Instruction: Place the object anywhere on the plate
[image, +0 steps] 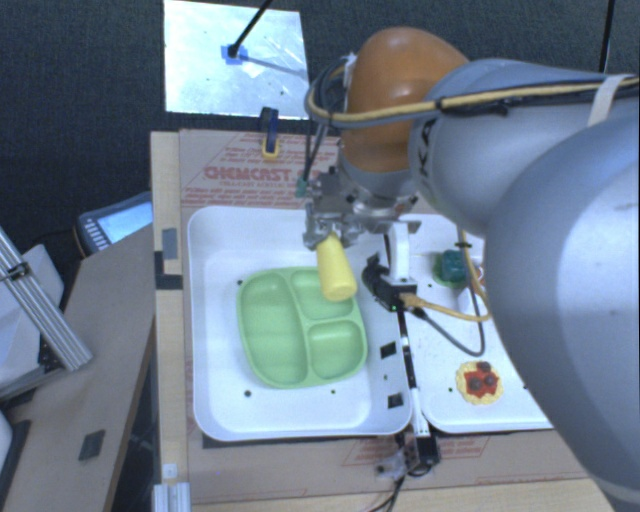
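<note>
At frame centre, the end effector (327, 240) gripped the upper end of a yellow cylinder (336, 270), which hung tilted over the upper right compartment of the green plate (300, 330) in the left bin (215, 330).

The arm (560, 210) fills the right side of the frame as broad, smooth, pale grey casings with rounded edges, and above the wrist sits a glossy orange, dome-shaped band (395, 95) at the upper centre. A bundle of yellow and dark cables (500, 92) runs along the upper edge of the grey shell, held by a pale strap near the upper right, and loops down beside the orange dome. Below the dome the wrist narrows into a darker metallic block.
</note>
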